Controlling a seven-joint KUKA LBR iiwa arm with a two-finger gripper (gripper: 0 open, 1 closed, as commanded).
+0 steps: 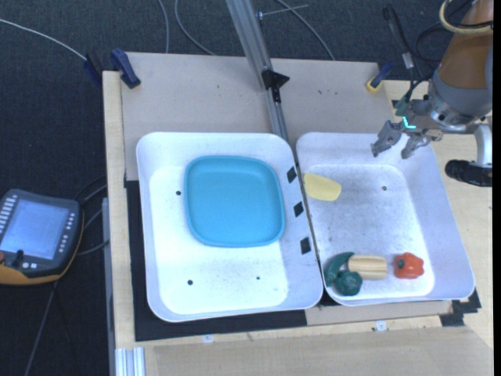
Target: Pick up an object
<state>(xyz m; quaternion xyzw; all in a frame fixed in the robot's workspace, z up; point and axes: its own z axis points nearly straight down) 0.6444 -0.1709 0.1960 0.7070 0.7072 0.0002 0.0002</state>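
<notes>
My gripper [397,144] hangs over the far right corner of the right bin [442,210], fingers spread open with nothing between them. In that bin lie a pale yellow piece [322,187] by the left wall, and along the near edge a dark green object [343,274], a tan cylinder [368,267] and a red pepper-like object [408,265]. All of these lie well apart from the gripper. The left bin [164,265] holds a blue square plate [234,200].
A metal pole [252,34] slants down to the gap between the bins. Blue clamps [125,67] sit on the bench's far edge. A hand-held pendant [35,235] lies off the bench at the left. Cables run over the dark floor behind.
</notes>
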